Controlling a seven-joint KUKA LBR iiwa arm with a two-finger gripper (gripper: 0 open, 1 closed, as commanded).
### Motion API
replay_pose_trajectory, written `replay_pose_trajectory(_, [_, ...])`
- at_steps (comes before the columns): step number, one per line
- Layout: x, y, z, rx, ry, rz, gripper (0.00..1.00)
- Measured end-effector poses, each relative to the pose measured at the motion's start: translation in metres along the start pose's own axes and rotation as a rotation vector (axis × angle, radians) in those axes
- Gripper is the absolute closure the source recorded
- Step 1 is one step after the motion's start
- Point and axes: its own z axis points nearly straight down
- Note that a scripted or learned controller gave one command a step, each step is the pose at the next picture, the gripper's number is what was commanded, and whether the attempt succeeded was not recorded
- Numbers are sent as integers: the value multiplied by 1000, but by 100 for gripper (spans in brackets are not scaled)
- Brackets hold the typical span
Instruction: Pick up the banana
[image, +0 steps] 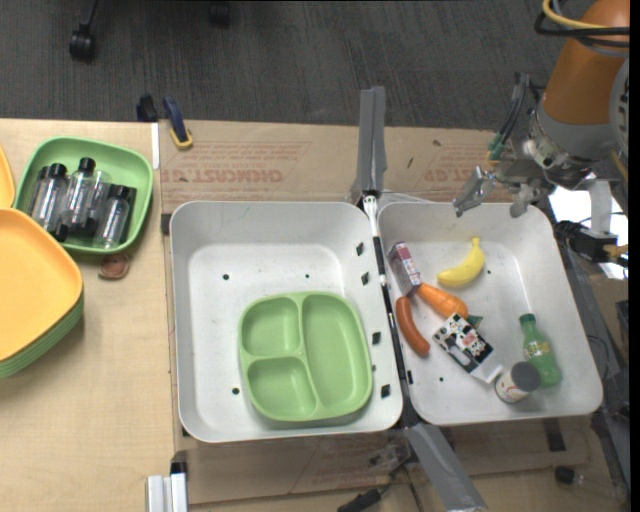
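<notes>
A yellow banana (464, 264) lies in the right bin (575, 395), in its upper middle, clear of the other items. My gripper (496, 196) hangs above the far rim of that bin, up and to the right of the banana and well apart from it. Its two fingers (468, 194) are spread wide with nothing between them. The arm with its orange band (588, 58) comes in from the upper right.
Below the banana lie a carrot (441, 298), a sausage (412, 325), a pink packet (404, 265), a black-and-white pack (463, 341), a green bottle (539, 350) and a small can (513, 383). The left bin (200, 300) holds a green divided tray (304, 355).
</notes>
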Motion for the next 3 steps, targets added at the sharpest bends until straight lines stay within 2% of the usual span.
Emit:
replay_pose_trajectory(1, [-40, -8, 148, -3, 0, 24, 0])
replay_pose_trajectory(2, [-41, -9, 139, -3, -1, 28, 100])
replay_pose_trajectory(3, [38, -33, 22, -1, 0, 83, 100])
